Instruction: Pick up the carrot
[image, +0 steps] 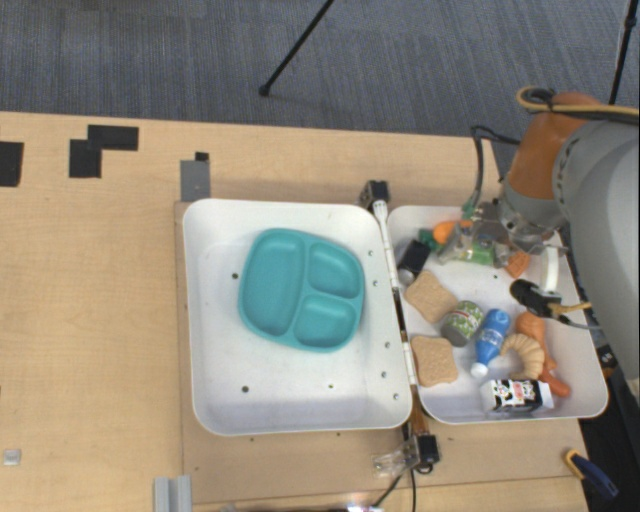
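Arm came in from the right of the frame, pincer (487, 238) low over the upper part of the right bin (590, 395) — whether it was wide or narrow, cannot tell, too cluttered. Carrot (538, 331) lay at the bin's right side, beside a croissant-like piece (524, 350), apart from the pincer. Blue bottle (489, 337) and two bread slices (432, 296) mid-bin. Left bin (212, 405) carried a teal divided plate (301, 289) — all on the wooden desk (90, 330).
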